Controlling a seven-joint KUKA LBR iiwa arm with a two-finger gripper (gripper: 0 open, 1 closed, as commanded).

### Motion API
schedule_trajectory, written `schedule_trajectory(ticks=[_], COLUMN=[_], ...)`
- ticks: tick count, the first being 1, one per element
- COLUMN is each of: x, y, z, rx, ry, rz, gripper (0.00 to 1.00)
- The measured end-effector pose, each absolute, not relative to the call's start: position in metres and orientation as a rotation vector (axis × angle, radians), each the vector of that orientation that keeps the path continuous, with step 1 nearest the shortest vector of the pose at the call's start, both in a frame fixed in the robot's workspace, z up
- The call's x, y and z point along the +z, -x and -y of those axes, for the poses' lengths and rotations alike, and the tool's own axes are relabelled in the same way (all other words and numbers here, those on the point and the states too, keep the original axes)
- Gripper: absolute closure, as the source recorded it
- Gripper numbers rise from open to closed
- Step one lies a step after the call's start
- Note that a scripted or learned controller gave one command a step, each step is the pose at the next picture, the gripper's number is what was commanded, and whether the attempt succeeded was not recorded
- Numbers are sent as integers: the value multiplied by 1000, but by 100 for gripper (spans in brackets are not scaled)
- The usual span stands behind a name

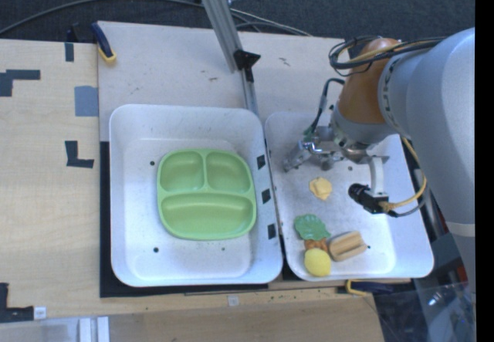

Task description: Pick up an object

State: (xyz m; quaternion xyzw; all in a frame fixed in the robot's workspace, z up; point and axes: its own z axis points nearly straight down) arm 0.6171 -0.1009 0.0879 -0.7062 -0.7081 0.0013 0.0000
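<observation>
Four small items lie in the right-hand shallow white bin [409,255]: a pale yellow lump [322,189] just below my gripper [309,154], and nearer the front rim a green leaf-shaped piece [310,226], tan bread-like roll [346,245] and yellow ball [317,262]. I judge this the approach step; the lump is nearest, ungrasped, and I cannot tell the claw's state. The left-hand white bin [123,178] holds a green sectioned plastic plate [206,194].

Bare floor rings the yellow piece [321,188]; three toys [329,244] crowd below.
</observation>
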Motion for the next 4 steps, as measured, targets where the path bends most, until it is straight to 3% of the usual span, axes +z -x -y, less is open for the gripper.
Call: schedule_trajectory(ticks=[1,2,4], x=[99,157,252], y=[-617,-627,-617], z=[100,100,91], rx=[2,-4,-5], ry=[2216,2222,2220], rz=[2227,2226,2227], gripper=[100,100,100])
